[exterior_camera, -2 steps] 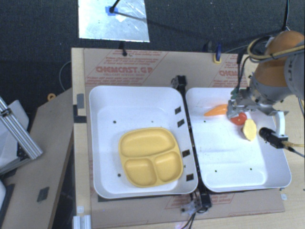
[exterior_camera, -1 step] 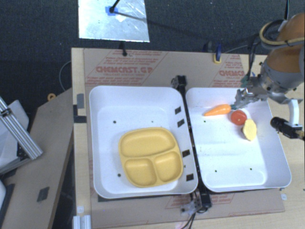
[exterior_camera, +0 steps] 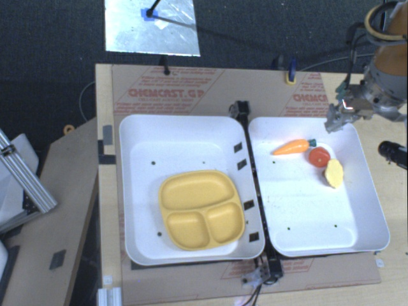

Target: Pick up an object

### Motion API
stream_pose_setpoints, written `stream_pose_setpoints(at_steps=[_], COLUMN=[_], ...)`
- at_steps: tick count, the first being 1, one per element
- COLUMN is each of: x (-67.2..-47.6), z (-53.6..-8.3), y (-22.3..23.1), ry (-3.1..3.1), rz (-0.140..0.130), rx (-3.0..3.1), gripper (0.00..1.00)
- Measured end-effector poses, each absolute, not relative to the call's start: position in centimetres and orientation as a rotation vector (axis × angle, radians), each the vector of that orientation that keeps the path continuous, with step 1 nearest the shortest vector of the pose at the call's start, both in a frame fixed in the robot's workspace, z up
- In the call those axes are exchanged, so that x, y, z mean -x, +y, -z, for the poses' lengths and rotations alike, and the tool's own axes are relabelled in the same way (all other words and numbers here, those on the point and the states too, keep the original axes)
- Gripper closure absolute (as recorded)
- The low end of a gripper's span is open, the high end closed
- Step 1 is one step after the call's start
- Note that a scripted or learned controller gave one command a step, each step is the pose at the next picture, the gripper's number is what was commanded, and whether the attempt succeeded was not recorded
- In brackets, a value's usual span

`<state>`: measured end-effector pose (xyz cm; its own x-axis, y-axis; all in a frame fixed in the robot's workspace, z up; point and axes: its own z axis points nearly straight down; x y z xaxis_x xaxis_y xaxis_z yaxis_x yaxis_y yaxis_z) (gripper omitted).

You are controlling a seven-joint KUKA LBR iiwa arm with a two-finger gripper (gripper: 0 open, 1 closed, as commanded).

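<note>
In the right bin (exterior_camera: 357, 234) lie an orange carrot with a green tip (exterior_camera: 292, 147), a red tomato (exterior_camera: 319, 156) and a pale yellow piece of fruit (exterior_camera: 334, 173), close together near the bin's far right corner. My gripper (exterior_camera: 336, 121) hangs above the far right rim of that bin, up and to the right of the carrot and above the tomato. Nothing shows between its fingers.
The left bin (exterior_camera: 143, 145) holds a yellow divided plate (exterior_camera: 201, 208) with three compartments. A black clamp strip (exterior_camera: 250, 171) runs between the bins. Cables and a blue clip (exterior_camera: 292, 69) lie behind the right bin. A shiny metal sheet (exterior_camera: 152, 18) sits at the far back.
</note>
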<state>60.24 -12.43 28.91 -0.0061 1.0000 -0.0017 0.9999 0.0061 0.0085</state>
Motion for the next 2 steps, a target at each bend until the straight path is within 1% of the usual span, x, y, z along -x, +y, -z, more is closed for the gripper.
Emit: stream_pose_setpoints(at_steps=[1, 2], x=[-59.5, -58.7], z=[-26.9, -25.8], y=[-7.0, -2.8], ry=[2.232, 2.232], rz=[-0.002, -0.002], rx=[-2.211, -2.212], gripper=[1.00, 1.00])
